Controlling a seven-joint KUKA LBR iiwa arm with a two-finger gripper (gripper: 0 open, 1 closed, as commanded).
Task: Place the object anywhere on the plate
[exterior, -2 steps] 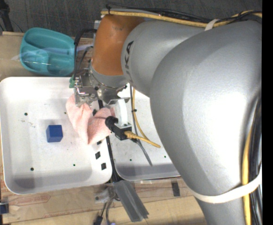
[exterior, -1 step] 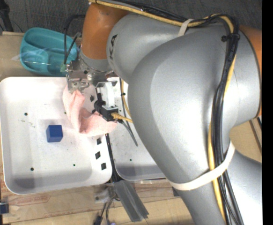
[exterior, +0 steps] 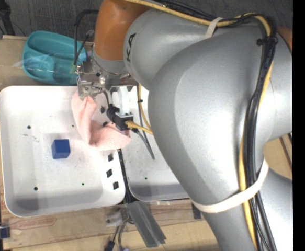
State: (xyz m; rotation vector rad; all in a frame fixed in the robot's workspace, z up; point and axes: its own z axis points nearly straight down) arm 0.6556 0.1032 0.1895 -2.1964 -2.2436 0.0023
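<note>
Two white bins side by side; left bin [exterior: 16, 192] holds a blue cube [exterior: 60, 148]. Gripper [exterior: 87, 90] over its upper right corner, pinching a pink cloth [exterior: 92, 122] that hangs from it. Teal plate [exterior: 45, 56] just beyond the bin's top rim. Judgement: lift the hem clear of the rim, cross up-left, release over plate centre; open room there

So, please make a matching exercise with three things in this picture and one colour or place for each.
Things:
1. cube
2. cloth
3. scoop-shaped container

Descriptions:
A. pink, hanging below the gripper
B. teal, on the bench beyond the left bin
C. blue, on the floor of the left bin

Pairs: 1-C, 2-A, 3-B
</note>
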